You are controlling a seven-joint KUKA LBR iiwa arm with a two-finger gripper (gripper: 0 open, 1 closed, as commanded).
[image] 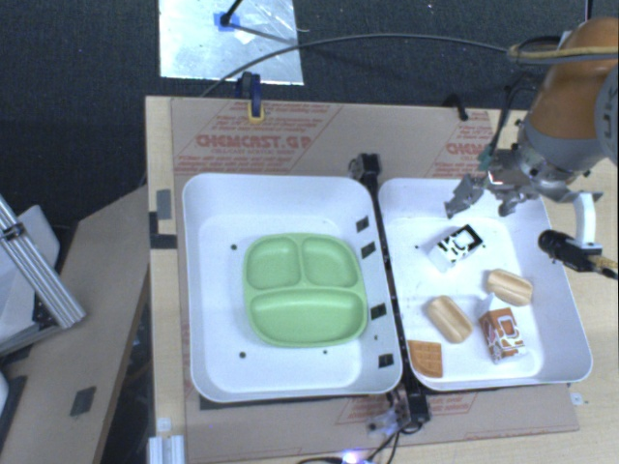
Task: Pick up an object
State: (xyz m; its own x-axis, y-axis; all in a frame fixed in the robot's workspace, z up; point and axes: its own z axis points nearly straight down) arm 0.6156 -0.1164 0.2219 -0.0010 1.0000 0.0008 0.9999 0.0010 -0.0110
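Just below the spread, empty jaws (484,193) lies a small card (456,246) (white, black-printed, tilted).

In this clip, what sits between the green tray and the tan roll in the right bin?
In the camera view, between the green tray and the tan roll runs the bins' shared divider with black clips.

The arm (580,85) is fat & round, orange on top w/ a grey part under it. A thin dark cable loops over it at 12 o'clock. The gripper (484,193) is grey metal w/ a tiny red dot.
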